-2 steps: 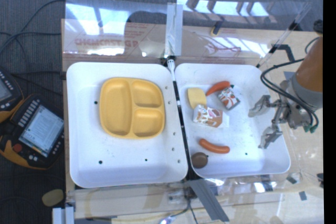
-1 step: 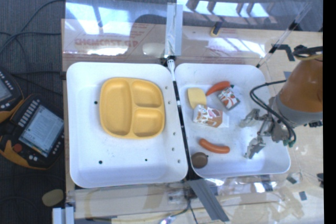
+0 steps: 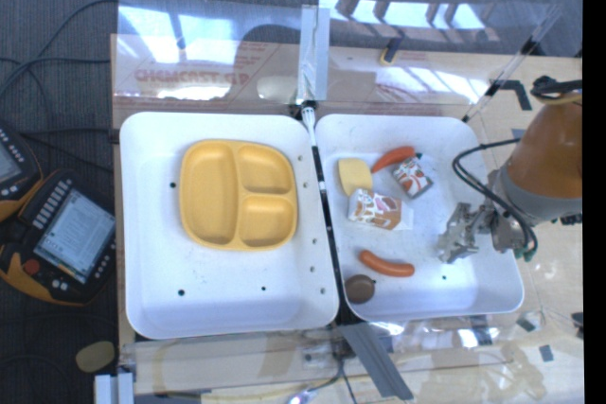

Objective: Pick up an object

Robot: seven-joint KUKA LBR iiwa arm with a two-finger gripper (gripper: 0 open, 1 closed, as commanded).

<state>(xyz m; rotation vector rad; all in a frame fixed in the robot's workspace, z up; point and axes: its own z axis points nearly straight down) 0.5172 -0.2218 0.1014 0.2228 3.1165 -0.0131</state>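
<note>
My jaws (image 3: 461,239), whose spread I can't make out, hover over the right bin beside the sausage (image 3: 386,265): soft, light, likely slippery, best pinched mid-length

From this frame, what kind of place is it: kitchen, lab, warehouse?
Most likely a robotics lab grasping cell. Two white bins sit behind clear shields, toy food like a sausage lies beside a yellow tray, and a teach pendant lies nearby.

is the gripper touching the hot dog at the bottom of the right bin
Apart. The camera view shows bare white bin floor between the gripper and the hot dog, which lies alone near the bin's front.
</note>
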